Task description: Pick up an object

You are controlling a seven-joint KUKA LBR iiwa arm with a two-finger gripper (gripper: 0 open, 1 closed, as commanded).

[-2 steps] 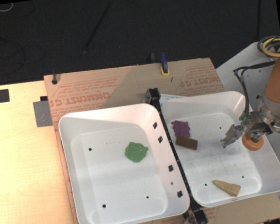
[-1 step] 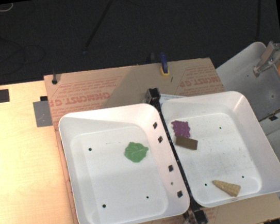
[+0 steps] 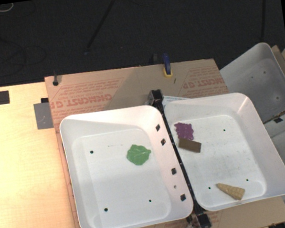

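Note:
A flat green leaf-shaped piece [image 3: 138,154] lies near the middle of the left bin [image 3: 89,219]. In the right bin [image 3: 270,171], a purple lumpy piece [image 3: 183,129] rests by the left wall, with a small brown block [image 3: 190,146] just below it and touching it. A tan cone-shaped piece [image 3: 231,190] lies near that bin's front edge.
The two white bins meet at a central divider with black clips [image 3: 173,171]. They sit on a cardboard sheet [image 3: 107,92] over a wooden bench [image 3: 20,182]. A white lid-like panel [image 3: 264,74] stands at the right rear. A blue-yellow clamp [image 3: 166,65] grips the cardboard's far edge.

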